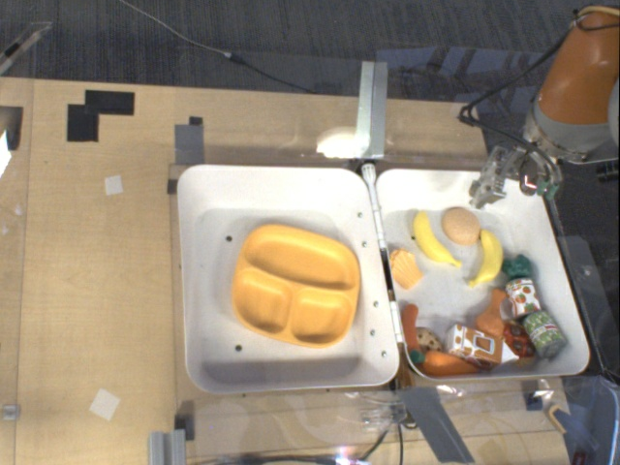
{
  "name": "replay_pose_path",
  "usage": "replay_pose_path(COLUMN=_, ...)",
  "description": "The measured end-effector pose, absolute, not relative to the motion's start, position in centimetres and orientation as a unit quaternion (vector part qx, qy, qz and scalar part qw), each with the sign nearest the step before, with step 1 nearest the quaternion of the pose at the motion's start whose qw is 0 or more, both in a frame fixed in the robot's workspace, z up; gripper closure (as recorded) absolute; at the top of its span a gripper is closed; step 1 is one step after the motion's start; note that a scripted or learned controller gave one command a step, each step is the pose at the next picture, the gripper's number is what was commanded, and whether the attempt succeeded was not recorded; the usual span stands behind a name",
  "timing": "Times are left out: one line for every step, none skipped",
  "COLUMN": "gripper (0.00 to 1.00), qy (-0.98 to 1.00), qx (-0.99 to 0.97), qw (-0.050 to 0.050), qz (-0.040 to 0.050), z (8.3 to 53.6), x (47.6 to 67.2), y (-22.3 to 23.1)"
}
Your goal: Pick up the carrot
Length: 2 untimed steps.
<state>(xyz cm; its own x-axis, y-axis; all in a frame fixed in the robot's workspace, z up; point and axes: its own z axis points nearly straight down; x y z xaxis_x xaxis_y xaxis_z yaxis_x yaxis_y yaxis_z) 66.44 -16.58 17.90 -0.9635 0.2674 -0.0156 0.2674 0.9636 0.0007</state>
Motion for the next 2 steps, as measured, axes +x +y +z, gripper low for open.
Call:
replay_pose_path(gripper=1.00, qy=0.996, qx=0.087, qw=0.008, qz=-0.0015, z=23.6, x=63.8, y=-20.2)
replay_pose_path(gripper=1.00, qy=0.988, qx=0.153, qw=0.004, qz=0.0002, z=17.2, x=66.5, y=-20.4)
